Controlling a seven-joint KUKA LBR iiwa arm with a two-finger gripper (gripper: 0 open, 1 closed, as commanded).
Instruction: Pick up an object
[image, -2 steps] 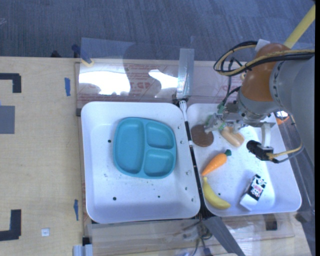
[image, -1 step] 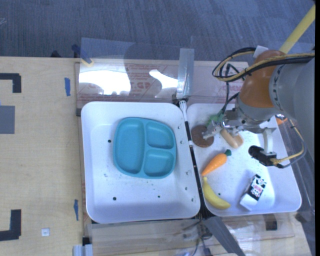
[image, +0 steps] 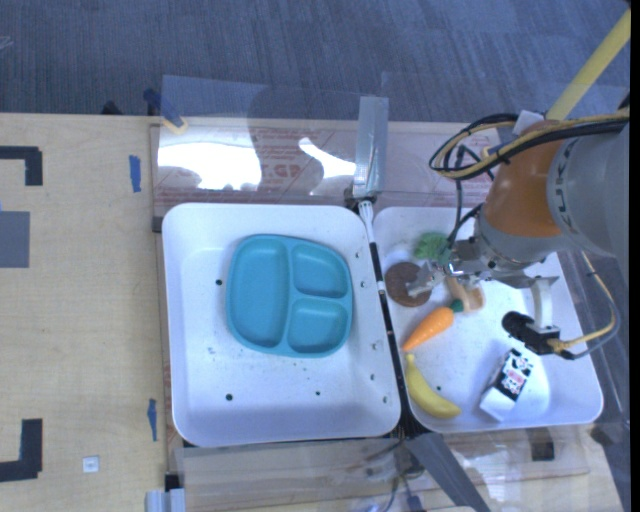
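Pincer (image: 455, 272) hangs low over the far left part of the right-hand shallow white bin (image: 470, 355), grey arm with its orange band coming in from the right. The wrist body covers it from above, so I cannot tell whether it stands wide or narrow. Nothing is seen held in it.

Hard to make out: a small tan stubby piece (image: 468, 294) pokes out just below the pincer, its upper end hidden under the wrist; what it is cannot be told. A leafy green lump (image: 432, 245) sits just beyond the pincer, its right side cut off by the arm. A flat round brown disc (image: 404, 284) lies just left of the pincer, by the wall between the bins; contact cannot be told.

In plain sight: an orange plastic carrot (image: 430, 327) lies near the tan piece, long axis slanting, thick end up-right toward the pincer, tip down-left. A yellow curved banana (image: 428, 392) runs from the dividing wall toward the near edge. A white carton with black blotches (image: 512, 381) lies tilted in the near right corner.

The left-hand white bin (image: 190, 400) carries a blue plate with three compartments (image: 290, 295). Both bins rest on the pale wooden table (image: 80, 300).
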